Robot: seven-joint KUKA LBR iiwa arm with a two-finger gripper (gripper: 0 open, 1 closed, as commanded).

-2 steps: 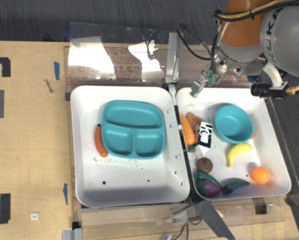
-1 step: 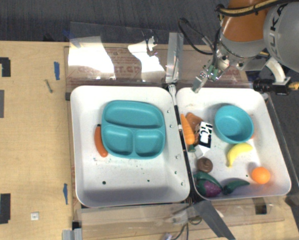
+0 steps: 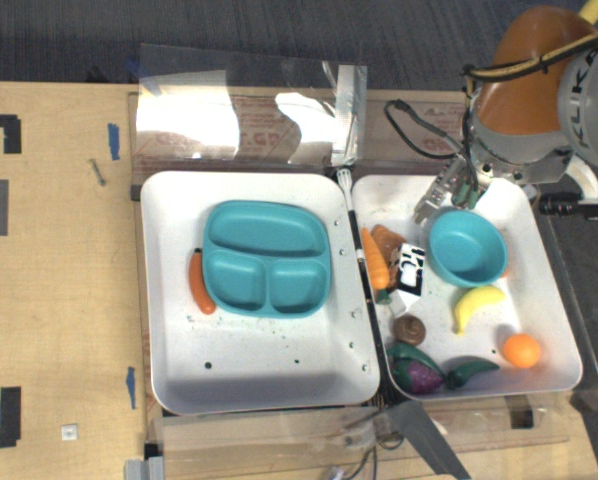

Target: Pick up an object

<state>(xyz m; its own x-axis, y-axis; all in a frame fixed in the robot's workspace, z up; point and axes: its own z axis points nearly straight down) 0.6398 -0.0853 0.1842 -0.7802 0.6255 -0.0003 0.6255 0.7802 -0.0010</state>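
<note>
Nothing is lifted yet. Gripper (image 3: 441, 194) hangs with fingers spread and bare at the bowl (image 3: 467, 247) rim; closing and lifting remain.

The gripper (image 3: 441, 196) is hanging over the far part of the right bin (image 3: 554, 298), just beside the rim of a teal bowl (image 3: 467, 247). A banana (image 3: 474, 305), an orange (image 3: 522, 350), a carrot (image 3: 378, 258) and a purple eggplant (image 3: 419, 372) are lying around the bowl. In the left bin (image 3: 169, 288), a teal divided tray (image 3: 267, 258) is sitting with an orange sausage-like piece (image 3: 200, 283) touching its left edge.
</note>
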